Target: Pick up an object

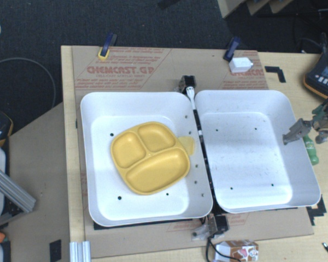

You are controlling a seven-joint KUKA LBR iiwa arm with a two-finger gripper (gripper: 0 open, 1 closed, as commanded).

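One object, a yellow divided plate [150, 157], is lying in the left bin [93, 146]. Tool [302, 131] is hanging at the right bin's [246, 146] right rim, grip state unreadable, holding nothing visible. Approach step; next move needs crossing left, descending over the plate.

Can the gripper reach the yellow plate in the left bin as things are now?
Probably yes. The plate lies open in the left bin, nothing on it. The gripper is at the right bin's right rim, with only bare bin floor between.
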